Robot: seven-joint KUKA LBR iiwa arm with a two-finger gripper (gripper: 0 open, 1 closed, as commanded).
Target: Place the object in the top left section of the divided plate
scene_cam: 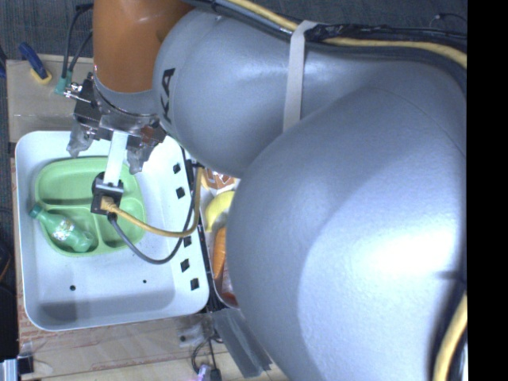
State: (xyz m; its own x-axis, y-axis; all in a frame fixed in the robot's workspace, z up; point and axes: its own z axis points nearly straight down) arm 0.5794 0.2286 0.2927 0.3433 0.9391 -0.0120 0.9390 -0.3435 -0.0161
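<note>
Gripper (103, 145) over green plate (67, 185) in left bin (103, 300), fingers spread, empty; clear bottle (65, 230) on plate; arm (333, 181) hides right bin.

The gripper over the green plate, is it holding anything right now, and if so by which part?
It cannot be told. The gripper hangs above the green divided plate in the left bin; a clear plastic bottle lies in the plate's lower left section, apart from it.
</note>
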